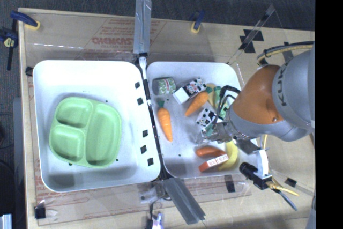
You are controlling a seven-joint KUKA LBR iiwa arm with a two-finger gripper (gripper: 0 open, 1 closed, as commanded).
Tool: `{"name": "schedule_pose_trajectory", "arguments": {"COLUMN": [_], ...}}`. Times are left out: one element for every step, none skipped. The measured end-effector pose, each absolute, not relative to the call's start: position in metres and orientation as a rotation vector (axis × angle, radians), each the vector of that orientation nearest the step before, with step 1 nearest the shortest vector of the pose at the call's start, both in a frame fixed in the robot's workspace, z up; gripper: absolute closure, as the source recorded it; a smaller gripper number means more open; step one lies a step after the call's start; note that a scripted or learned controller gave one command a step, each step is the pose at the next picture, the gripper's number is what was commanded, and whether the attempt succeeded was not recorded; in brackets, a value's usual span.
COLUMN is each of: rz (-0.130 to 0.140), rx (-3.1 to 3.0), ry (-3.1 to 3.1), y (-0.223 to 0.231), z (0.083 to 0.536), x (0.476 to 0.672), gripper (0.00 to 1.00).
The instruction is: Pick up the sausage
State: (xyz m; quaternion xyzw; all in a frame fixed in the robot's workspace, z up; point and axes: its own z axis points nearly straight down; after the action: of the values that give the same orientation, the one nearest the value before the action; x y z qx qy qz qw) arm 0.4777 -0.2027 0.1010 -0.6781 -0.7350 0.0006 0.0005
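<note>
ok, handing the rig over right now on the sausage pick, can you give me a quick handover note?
Gripper: low in the right bin, over the clutter near its right side; whether the fingers are open or shut cannot be made out, and nothing is seen held.
Sausage: lying in the right bin near the front edge, just below the gripper, beside a banana and a red item.
Also in that bin: two carrots, a small can and black-and-white cartons.
Left bin: a green divided plate.
Done: arm is at the sausage's area.
Left: grasp and lift, not yet confirmed.
</note>
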Motion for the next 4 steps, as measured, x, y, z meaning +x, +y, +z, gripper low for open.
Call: {"name": "schedule_pose_trajectory", "arguments": {"rz": [0.000,0.000,-0.001,0.000], "rx": [-1.908,-1.336,-1.373,-0.903], "ry": [-2.491,-2.837,-2.826,-3.012], "y": [-0.149,-0.143,-0.167,-0.147], "z": [0.091,0.091,0.092,0.173], "x": [0.477,0.477,0.477,0.478], "gripper": [1.00,1.00,1.00,1.00]}}
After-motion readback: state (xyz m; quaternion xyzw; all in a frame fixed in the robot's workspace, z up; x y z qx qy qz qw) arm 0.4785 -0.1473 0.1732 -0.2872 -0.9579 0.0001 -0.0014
